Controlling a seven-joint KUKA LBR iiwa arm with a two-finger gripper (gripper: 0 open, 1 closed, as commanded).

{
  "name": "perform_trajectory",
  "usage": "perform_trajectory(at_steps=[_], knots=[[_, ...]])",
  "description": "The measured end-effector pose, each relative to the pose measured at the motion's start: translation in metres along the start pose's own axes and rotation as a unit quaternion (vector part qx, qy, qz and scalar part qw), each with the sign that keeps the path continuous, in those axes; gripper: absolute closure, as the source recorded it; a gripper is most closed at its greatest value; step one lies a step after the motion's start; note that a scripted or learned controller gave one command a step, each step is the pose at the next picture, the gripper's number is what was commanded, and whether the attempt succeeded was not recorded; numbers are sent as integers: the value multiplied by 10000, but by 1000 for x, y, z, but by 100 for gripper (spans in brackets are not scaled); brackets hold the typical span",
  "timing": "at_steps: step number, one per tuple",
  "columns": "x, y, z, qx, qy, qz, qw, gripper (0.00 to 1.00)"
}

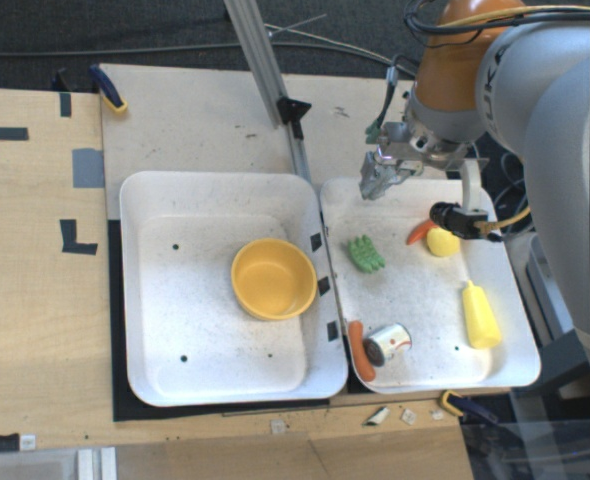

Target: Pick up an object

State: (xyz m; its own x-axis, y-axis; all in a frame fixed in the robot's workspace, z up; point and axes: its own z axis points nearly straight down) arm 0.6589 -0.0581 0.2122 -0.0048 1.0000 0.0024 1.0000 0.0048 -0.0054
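Note:
My gripper (375,185) hangs over the far left corner of the right bin (427,373), with nothing seen between its fingers. A green ridged toy (367,254) lies below it in that bin, a short way toward the front. A yellow round toy with an orange tip (438,239) rests at the bin's right side. A yellow corn-like piece (480,315) lies near the right wall. An orange carrot (359,351) and a small silver can (389,342) sit at the front left of the bin.
The left bin (155,268) holds a yellow bowl (273,279). A slanted metal pole (263,58) rises behind the bins. A blue and yellow clamp (108,88) lies at the bench's far left. Small scraps sit by the front edge.

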Motion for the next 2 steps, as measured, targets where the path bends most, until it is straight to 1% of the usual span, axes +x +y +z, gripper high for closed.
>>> perform_trajectory(at_steps=[1,2], knots=[[55,0,0,5,-4,-4,10000,100],[110,-11,-13,3,-2,-9,10000,100]])
